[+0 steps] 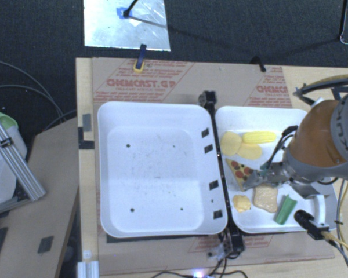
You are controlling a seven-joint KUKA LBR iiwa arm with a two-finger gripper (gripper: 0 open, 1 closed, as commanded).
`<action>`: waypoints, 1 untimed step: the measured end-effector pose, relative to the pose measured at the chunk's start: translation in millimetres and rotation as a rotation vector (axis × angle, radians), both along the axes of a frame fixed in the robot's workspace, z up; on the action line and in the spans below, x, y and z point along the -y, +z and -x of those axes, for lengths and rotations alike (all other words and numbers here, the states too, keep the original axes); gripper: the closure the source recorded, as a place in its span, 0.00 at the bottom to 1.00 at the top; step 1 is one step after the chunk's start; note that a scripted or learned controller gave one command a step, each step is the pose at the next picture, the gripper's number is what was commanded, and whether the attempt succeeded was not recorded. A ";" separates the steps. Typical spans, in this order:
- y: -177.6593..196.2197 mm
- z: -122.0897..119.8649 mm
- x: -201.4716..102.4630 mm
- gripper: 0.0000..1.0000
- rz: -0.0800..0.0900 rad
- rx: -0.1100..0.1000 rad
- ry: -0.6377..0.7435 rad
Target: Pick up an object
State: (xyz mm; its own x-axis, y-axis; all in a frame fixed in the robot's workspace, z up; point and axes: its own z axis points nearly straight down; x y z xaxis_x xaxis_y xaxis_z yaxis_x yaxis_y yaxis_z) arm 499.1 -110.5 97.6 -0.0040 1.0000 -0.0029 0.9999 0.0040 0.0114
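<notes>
Far left: a pale bench corner with a slanted metal rail (14, 155) and something green (6, 122) behind it. At the far edge, on dark carpet, a shiny square sheet (126, 16) with a thin rod crossing it. Nearer, a cardboard board (180, 80) printed in red letters, lying under both bins, with a small blue and yellow clamp (140, 59) at its far edge.

Left of centre: the left bin (156, 169), white, shallow, speckled with a few dark marks on its floor. Black clips (211, 167) down the seam shared with the right bin (249, 116), touching side by side.

Inside the right bin, toward its left wall: a yellow corn cob (258, 137) at the far side, two pale yellow rounds (239, 146) just beside it and nearer. Nearer again, a pizza slice (238, 169) with red spots, then a small yellow lump (241, 202), a tan bread-like piece (265, 198) and a green stick (285, 209) tilted just right of it.

Above these, reaching in from the right: the gripper (254, 180), low over the bin, tips beside the pizza slice and just far of the bread piece. Cannot tell whether spread wide, narrowed, or gripping anything. Behind it, the orange band (319, 138) and grey arm (345, 126).
</notes>
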 end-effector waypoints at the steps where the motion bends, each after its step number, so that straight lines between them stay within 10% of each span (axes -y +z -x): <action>1: -7.0 -55.9 -20.8 0.00 0.002 0.002 0.002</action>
State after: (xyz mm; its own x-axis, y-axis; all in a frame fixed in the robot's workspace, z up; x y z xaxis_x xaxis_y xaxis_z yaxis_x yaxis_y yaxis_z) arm 554.9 -89.8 90.7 -0.0055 1.0000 -0.0047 0.9999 0.0056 0.0136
